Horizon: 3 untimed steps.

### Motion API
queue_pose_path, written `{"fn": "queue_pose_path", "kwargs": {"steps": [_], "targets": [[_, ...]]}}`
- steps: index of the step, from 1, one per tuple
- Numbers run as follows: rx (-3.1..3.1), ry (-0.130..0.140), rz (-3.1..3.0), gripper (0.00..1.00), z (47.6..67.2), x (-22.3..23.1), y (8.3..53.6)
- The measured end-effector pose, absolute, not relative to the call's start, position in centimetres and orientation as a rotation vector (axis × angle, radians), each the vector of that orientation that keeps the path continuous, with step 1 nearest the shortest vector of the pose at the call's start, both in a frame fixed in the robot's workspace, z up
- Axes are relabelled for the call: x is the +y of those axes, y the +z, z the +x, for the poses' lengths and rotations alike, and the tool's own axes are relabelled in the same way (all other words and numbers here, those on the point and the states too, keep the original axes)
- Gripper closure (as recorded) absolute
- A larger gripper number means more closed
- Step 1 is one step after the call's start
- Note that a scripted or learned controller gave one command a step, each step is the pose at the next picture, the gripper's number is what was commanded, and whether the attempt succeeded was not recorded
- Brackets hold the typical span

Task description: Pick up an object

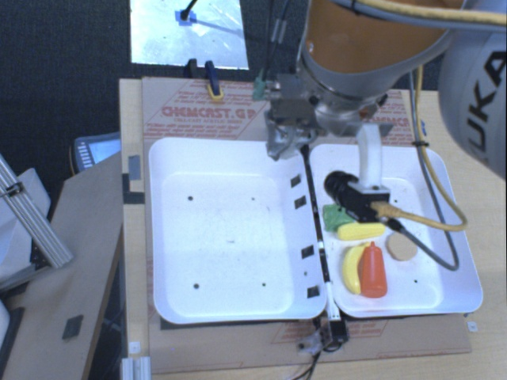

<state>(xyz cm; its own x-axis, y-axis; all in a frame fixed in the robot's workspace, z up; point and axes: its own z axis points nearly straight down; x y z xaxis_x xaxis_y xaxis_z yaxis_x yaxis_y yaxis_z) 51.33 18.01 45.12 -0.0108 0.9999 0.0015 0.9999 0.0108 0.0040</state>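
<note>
So nothing's lifted yet; the red bottle [372,272] lies well apart from my pincer [286,142]. Whether it's open, I can't tell.

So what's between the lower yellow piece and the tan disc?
The red bottle, lying alongside the lower yellow piece, with the tan disc on its other side, as the camera view shows.

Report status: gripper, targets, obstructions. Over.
Gripper over divider's far end. Red bottle, banana, yellow block, green piece, tan disc in right bin, none lifted. Bottle touches banana; crowded pick.
</note>
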Motion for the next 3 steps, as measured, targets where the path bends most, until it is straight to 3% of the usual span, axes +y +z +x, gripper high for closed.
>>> {"fn": "queue_pose_path", "kwargs": {"steps": [1,2,3], "targets": [[2.233,0.005,2.207,0.0,51.3,18.0,45.1],[2.237,0.009,2.202,1.0,51.4,18.0,46.2],[2.226,0.015,2.211,1.0,53.6,19.4,53.8]]}}
